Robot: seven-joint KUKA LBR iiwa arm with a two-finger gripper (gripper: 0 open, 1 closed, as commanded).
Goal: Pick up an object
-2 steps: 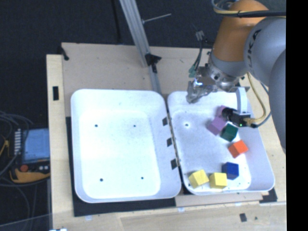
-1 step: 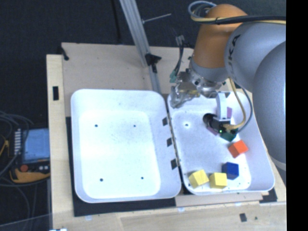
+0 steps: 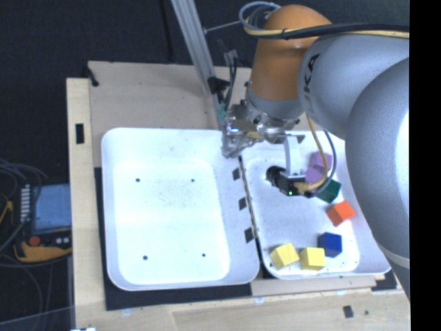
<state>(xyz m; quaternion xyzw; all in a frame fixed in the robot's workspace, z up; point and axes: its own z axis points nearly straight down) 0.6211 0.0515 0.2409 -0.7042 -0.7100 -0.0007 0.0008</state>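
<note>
Poised at the shallow white bin's [image 3: 293, 219] rim, well apart from the small yellow cube [image 3: 284, 256], the pincer [image 3: 234, 143], whose state I cannot tell, may grab nothing.

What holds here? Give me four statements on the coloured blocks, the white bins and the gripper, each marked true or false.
1. Two yellow cube blocks lie side by side in the white plastic bin on the view's right. True.
2. The blue cube block touches the pale purple block. False: the green block and orange block lie between them.
3. All six blocks lie in one bin. True.
4. The two-finger gripper holds the purple block. False: that block lies in the bin, apart from the gripper, which is by the bins' shared rim.
</note>
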